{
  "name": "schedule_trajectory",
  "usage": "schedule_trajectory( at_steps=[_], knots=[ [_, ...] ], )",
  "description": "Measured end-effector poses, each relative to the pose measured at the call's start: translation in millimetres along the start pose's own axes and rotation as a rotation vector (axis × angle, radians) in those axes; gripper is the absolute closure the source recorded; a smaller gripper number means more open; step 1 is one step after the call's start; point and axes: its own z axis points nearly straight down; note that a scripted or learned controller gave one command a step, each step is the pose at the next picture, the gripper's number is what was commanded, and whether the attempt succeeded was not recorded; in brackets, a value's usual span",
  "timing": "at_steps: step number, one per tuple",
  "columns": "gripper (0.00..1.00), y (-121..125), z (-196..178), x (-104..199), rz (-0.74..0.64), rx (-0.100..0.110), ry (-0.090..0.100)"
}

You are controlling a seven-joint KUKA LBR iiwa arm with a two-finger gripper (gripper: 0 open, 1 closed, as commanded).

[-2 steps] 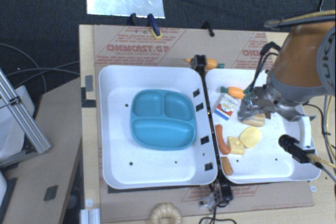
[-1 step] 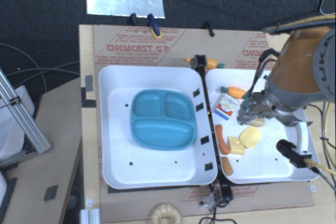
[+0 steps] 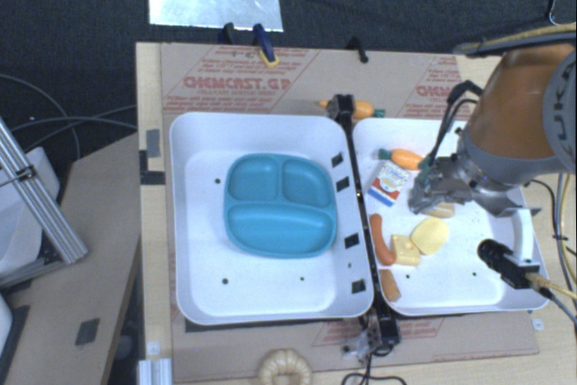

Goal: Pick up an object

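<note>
The scene is viewed from one fixed camera set above the worktop [image 3: 225, 72], angled down at a slant from moderate distance; both bins are taken in, left of the tool [image 3: 433, 194].

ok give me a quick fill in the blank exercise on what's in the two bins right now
1. The blue divided plastic plate lies in the ____ white bin as the camera sees it.
2. The plate has ____ compartments.
3. The two-finger gripper is above the ____ white bin.
4. The small orange toy carrot lies in the same bin as the pale ____ round toy food piece.

Missing words: left; three; right; yellow
</note>
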Motion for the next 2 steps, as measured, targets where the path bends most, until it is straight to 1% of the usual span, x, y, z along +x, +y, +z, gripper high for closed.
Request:
schedule_trajectory(
  at_steps=[1,2],
  knots=[
    [1.0,-0.1,0.1,-2.2,0.001,0.001,0.0],
    [1.0,12.8,-7.1,1.2,-0.001,0.0,0.0]
  ],
)
